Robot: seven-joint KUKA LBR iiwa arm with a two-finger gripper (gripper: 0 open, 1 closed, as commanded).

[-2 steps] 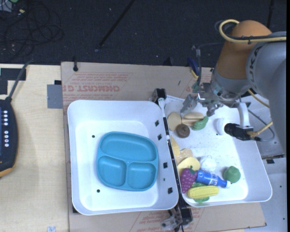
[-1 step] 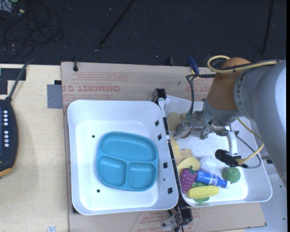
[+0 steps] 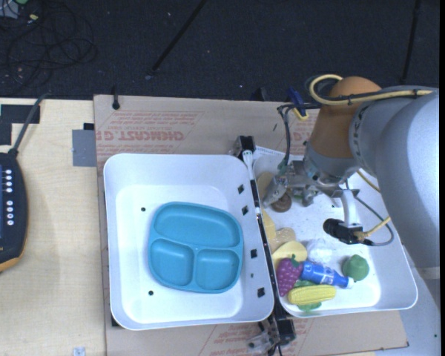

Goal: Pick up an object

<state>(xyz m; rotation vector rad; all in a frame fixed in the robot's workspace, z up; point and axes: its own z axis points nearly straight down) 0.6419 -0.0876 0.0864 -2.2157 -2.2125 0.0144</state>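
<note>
Reaching in from the right, the arm [image 3: 400, 162] hangs over the back of the right bin [image 3: 400, 299]. The left bin [image 3: 126, 199] just has a blue tray [image 3: 196, 247] in it. The gripper [image 3: 289, 193] sits low near the divider, right by a brownish object [image 3: 269, 186], which I'd guess is the target. Honestly can't tell from this angle whether the gripper is open or closed.

The other candidates are bunched in the front corner, well apart from it: corn [image 3: 311, 295], grapes [image 3: 287, 275], a blue bottle [image 3: 325, 275] and a green ball [image 3: 356, 267].

My worry is that the brownish thing looks tight against the bin wall. A grab could clip the wall, or just nudge it sideways and come up with nothing.
</note>
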